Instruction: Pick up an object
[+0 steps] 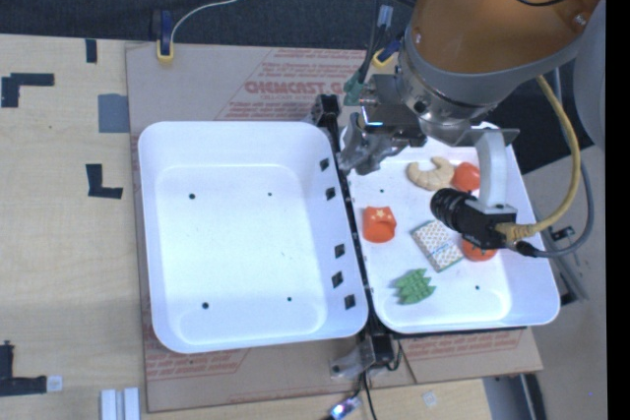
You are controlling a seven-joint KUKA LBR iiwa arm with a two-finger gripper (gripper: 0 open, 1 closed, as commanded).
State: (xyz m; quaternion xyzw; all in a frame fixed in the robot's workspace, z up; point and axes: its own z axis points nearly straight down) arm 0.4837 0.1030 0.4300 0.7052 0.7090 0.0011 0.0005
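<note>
My gripper [362,152] hangs over the far left corner of the right bin [532,310], under the arm's big orange band. Its fingers are too small and cluttered to read. In that bin lie an orange block [379,223], a checkered pale-blue pad [436,243], a green leafy toy [413,286], a tan curved piece [430,174], an orange-red round piece [466,177] and a red object [479,251] partly under a black cable fitting. The orange block sits below the gripper and apart from it.
The left bin [157,202] lies beside the right one, with a row of black clips [340,251] along the shared wall. A white bracket and black cable fitting [472,216] overhang the right bin. Cardboard underlies both bins.
</note>
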